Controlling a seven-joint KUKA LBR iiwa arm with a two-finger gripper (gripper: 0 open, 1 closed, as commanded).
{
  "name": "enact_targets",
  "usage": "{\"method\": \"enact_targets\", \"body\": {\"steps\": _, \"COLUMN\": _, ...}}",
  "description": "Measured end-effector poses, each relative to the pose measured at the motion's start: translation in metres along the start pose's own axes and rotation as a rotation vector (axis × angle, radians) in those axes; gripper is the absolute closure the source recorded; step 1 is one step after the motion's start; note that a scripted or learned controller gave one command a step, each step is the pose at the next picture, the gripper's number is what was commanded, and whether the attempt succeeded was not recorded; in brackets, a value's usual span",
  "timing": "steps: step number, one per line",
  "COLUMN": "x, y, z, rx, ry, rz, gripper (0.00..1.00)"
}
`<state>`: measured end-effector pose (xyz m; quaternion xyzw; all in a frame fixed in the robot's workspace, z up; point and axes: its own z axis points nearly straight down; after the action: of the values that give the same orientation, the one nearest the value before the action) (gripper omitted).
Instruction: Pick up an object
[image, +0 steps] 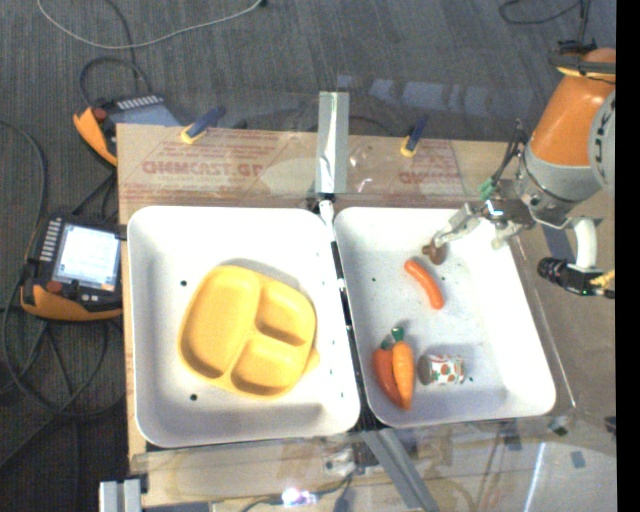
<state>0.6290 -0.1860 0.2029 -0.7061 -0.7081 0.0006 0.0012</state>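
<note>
Bench w/ two white bins side by side on cardboard (220, 165), dark carpet w/ cables around, pendant (80, 262) on floor at left. Left bin (150, 400) has a yellow divided tray (250, 330). Right bin (520, 380): sausage (424, 282) mid, carrot (396, 368) and a small red-and-white object (441, 369) near edge. Gripper (440, 247) low over far part of right bin, just beside sausage's far end; can't tell how its jaws stand, nothing seen held.
</note>
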Motion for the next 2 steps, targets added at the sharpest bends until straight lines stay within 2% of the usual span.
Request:
{"method": "enact_targets", "body": {"steps": 1, "x": 0.0135, "y": -0.0039, "z": 0.1093, "rx": -0.001, "ry": -0.002, "rz": -0.05, "gripper": 0.0}}
{"method": "enact_targets", "body": {"steps": 2, "x": 0.0145, "y": -0.004, "z": 0.1007, "rx": 0.001, "ry": -0.001, "rz": -0.051, "gripper": 1.0}}
